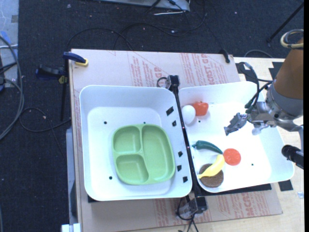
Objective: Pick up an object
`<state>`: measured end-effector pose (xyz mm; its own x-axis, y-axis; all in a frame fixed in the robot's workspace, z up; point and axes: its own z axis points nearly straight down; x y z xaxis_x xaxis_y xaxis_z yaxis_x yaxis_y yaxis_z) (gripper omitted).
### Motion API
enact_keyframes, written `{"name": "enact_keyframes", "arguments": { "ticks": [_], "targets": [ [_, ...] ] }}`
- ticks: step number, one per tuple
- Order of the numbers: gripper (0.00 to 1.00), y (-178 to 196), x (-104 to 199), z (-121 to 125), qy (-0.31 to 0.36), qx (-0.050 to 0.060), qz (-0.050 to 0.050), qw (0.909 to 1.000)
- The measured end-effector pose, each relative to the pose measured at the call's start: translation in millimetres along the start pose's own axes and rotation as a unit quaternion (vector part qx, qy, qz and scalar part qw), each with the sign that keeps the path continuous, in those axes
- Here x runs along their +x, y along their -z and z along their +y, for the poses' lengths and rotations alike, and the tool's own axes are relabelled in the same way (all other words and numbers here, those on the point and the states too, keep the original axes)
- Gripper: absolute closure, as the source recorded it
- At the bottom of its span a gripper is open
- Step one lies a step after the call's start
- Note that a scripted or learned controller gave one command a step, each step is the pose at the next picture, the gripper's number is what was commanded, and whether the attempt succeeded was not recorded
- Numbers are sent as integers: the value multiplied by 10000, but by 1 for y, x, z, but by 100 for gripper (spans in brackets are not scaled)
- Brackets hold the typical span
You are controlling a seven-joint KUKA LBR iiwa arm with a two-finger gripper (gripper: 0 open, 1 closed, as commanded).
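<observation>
Arm cut off; tool tips indistinct.

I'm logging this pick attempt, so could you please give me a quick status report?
Gripper over right bin, nothing between its fingers. Orange disc, banana, green pepper, egg all lying in the bin. Nothing in the way.

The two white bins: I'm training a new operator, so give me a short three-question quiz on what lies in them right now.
1. True or false: the green three-compartment plastic plate lies in the left white bin.
2. Which item lies on the brown round disc? A) white egg-shaped ball B) yellow banana-shaped toy C) dark green curved pepper-shaped toy
3. Fill in: the gripper hovers over the ____ white bin.

Key: 1 true; 2 B; 3 right.
</observation>
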<state>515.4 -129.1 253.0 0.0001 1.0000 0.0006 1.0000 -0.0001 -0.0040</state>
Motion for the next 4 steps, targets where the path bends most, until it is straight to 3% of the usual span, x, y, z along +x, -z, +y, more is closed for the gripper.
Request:
{"name": "enact_keyframes", "arguments": {
  "ticks": [1, 4],
  "targets": [
    [0, 2, 0, 1, 2, -20, -2, 10000],
    [0, -146, 2, 24, 4, -30, -2, 10000]
  ]
}}
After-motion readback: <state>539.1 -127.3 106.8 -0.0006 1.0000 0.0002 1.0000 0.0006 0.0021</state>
